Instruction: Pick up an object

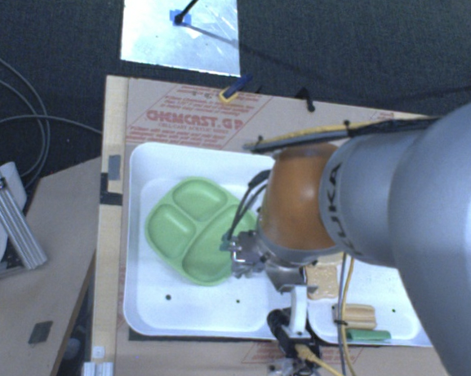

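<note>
A light green divided plate (pixel 189 228) lies in the left white bin (pixel 151 315), toward its middle. My gripper (pixel 242 259) hangs below the orange wrist band (pixel 298 198), right at the plate's right edge and covering that part of it. The grey arm hides whether anything is held. In the right bin (pixel 408 321) a tan wooden block (pixel 357 315) lies beside a green pen-like stick (pixel 368 335), and a pale tan piece (pixel 322 279) peeks out from under the arm.
The bulky grey arm (pixel 413 215) covers most of the right bin. A cardboard sheet (pixel 194 114) lies under both bins. Cables (pixel 318 366) dangle by the front edge. A metal frame (pixel 4 212) stands at the left.
</note>
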You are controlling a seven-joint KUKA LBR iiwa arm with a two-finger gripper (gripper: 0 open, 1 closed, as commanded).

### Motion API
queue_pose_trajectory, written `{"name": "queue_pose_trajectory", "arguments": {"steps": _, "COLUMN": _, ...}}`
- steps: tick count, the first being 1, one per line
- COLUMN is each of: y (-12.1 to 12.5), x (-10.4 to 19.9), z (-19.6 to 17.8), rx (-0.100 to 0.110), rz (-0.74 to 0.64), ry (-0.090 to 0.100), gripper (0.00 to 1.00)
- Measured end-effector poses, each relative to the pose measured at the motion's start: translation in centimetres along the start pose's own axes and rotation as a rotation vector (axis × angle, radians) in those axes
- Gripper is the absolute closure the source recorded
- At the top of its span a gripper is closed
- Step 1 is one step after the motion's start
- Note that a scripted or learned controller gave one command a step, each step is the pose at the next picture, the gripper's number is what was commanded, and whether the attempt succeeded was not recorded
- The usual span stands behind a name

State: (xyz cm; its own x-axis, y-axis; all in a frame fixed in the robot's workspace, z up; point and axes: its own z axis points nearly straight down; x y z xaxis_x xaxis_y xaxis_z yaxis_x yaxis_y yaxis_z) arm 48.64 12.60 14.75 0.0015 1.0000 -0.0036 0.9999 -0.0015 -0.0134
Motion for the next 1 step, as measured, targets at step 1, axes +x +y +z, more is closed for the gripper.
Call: {"name": "queue_pose_trajectory", "arguments": {"steps": 1, "y": 7.27, "x": -1.14, "z": 6.17, "rx": -0.025, "rz": -0.002, "ry": 0.008, "gripper": 1.00}}
